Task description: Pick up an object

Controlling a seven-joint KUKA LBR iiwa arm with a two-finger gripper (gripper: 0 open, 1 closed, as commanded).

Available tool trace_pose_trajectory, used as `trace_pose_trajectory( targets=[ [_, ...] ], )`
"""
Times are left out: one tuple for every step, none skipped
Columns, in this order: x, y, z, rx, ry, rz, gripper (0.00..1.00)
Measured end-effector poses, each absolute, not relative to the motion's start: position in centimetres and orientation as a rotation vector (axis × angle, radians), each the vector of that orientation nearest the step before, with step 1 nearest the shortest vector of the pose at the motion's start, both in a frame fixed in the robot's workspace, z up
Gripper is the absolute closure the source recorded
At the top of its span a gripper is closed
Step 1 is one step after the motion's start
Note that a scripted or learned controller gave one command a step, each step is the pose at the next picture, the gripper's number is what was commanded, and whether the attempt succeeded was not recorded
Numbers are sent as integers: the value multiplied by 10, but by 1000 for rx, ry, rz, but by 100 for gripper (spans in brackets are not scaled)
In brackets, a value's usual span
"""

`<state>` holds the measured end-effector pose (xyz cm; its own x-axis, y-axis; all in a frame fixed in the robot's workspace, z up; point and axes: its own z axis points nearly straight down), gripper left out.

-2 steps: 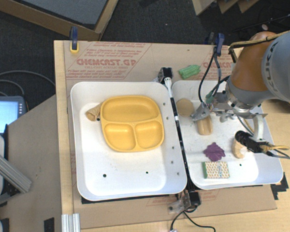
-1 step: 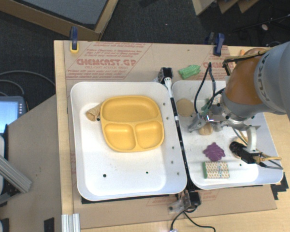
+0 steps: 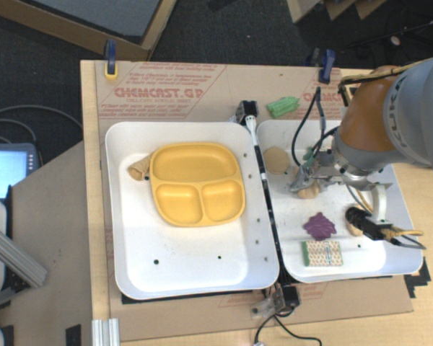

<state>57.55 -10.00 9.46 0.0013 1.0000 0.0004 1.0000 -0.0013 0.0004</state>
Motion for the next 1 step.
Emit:
trace_pose_trajectory(
  targets=[
    [653, -39, 192, -2220, -2239, -20, 100]
  ],
)
